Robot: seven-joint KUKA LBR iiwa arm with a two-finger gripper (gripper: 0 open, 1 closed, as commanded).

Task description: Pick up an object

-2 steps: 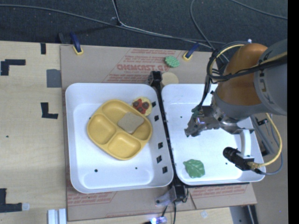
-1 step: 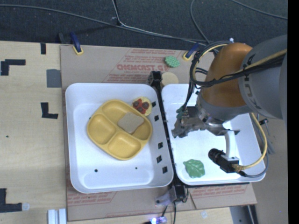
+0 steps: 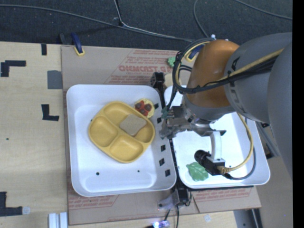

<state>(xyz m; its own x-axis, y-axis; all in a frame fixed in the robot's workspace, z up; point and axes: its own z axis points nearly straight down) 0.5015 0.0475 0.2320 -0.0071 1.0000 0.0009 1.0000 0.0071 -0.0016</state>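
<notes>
We judged the pickup unfinished: our gripper [image 3: 166, 122] hung at the yellow tray's [image 3: 110, 137] three o'clock edge, its state impossible to tell, nothing visibly lifted.

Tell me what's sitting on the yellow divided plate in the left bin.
On the yellow divided plate, a flat tan square piece lies near its middle. A small red-and-dark item sits at its upper right edge. Nothing shows what lies beneath the plate.

Tray [image 3: 107, 136] in left bin [image 3: 78, 172]; toy [image 3: 197, 171] in right bin [image 3: 259, 175].
</notes>
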